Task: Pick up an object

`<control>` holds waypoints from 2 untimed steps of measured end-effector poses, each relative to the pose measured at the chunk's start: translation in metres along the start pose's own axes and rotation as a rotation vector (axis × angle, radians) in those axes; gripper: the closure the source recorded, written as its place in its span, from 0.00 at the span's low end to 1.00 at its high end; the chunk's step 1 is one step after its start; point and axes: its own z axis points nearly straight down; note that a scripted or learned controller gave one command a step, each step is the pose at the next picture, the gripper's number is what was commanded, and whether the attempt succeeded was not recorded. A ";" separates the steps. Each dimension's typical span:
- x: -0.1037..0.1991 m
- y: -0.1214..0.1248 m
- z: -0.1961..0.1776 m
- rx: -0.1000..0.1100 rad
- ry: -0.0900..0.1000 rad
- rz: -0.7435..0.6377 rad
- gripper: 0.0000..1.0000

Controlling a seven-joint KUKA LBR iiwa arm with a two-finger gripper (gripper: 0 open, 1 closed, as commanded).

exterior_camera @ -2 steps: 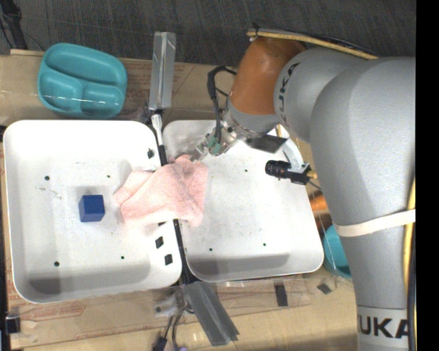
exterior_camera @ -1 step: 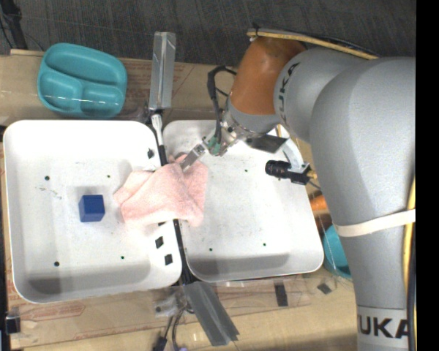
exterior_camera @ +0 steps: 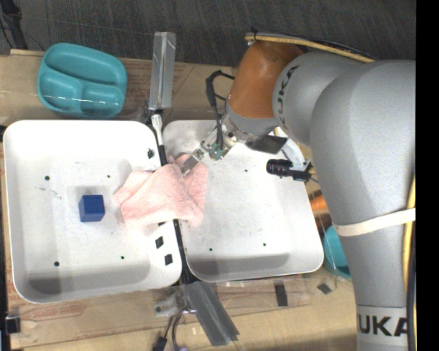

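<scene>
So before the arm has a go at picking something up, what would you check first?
1. Something to pick lies near the hand: the pink cloth sits right at the hand. Ok.
2. Cloth lies wholly inside one bin: it drapes over the edge shared by the left bin and the right bin. Not ok.
3. Hand has a hold on the cloth: cannot tell.
4. Blue cube is apart from the cloth: it stands alone in the left bin. Ok.
5. Cloth lies flat: it is bunched and folded. Not ok.
</scene>
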 end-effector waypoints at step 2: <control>-0.001 0.001 -0.011 0.000 -0.001 -0.003 0.00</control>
